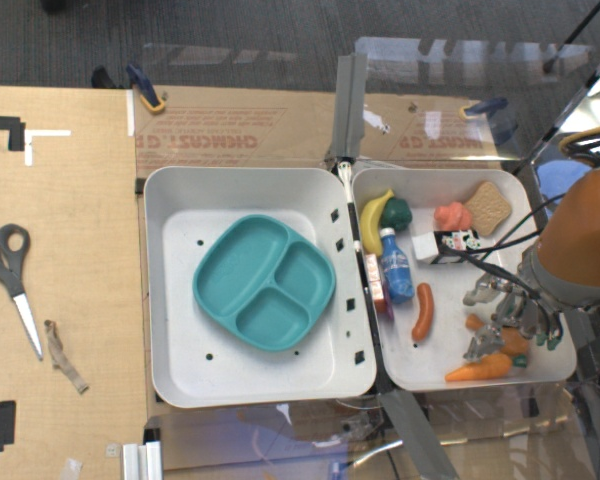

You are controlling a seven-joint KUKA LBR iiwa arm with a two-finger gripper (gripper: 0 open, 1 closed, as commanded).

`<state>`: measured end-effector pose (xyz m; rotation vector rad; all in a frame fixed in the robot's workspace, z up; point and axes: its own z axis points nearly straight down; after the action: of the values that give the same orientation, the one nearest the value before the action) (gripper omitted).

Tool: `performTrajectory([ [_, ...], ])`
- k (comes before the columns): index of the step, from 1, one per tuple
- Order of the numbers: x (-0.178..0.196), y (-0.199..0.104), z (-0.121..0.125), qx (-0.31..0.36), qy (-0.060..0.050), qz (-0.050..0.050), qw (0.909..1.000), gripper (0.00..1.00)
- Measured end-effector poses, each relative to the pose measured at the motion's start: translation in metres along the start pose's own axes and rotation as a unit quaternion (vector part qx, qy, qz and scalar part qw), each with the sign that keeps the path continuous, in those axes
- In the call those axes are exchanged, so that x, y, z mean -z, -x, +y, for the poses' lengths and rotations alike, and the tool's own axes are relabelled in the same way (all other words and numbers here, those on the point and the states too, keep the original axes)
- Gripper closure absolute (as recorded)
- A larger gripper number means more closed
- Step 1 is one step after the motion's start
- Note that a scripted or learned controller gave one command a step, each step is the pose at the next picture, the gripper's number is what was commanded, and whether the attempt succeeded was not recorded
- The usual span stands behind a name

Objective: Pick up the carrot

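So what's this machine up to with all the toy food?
A robot arm reaches into the right bin, which holds toy food: a banana, a bottle, a sausage, a slice of toast and a carrot. Its gripper hangs low over the bin's near corner, right above the carrot, which lies on the bin floor, not lifted. The left bin holds a teal divided plate.

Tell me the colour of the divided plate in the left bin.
The divided plate is teal, plain in the camera view.
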<state>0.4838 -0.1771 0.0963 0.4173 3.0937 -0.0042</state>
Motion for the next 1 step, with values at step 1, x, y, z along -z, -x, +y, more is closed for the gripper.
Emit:
performTrajectory([
  [1,0.0083,0.0000,0.0008,0.001,0.000,0.001,1.0000,1.00],
])
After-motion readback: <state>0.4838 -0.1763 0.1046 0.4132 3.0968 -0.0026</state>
